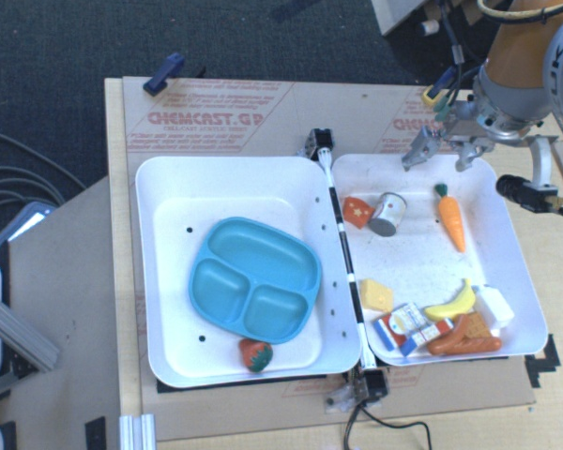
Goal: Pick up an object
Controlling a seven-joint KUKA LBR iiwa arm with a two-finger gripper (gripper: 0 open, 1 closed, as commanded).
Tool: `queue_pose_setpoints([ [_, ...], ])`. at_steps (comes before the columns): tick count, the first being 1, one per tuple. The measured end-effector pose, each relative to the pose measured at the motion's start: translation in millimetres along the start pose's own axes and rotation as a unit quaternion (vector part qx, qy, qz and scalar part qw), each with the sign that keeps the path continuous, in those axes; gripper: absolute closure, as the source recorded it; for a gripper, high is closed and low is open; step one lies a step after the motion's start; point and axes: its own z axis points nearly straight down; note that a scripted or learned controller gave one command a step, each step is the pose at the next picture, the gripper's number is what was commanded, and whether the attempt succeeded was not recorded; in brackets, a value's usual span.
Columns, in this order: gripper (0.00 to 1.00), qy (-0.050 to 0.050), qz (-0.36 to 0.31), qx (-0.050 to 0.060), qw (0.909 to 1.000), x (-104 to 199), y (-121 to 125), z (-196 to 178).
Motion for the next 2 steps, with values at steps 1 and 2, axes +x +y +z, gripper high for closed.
queue_pose_setpoints([
  [1, 0.00, -0.001, 0.000, -0.002, 1.0000, -20, -31, 101],
  [2, 0.00, 0.000, 0.000, 0.001, 1.0000, -8, -90, 117],
])
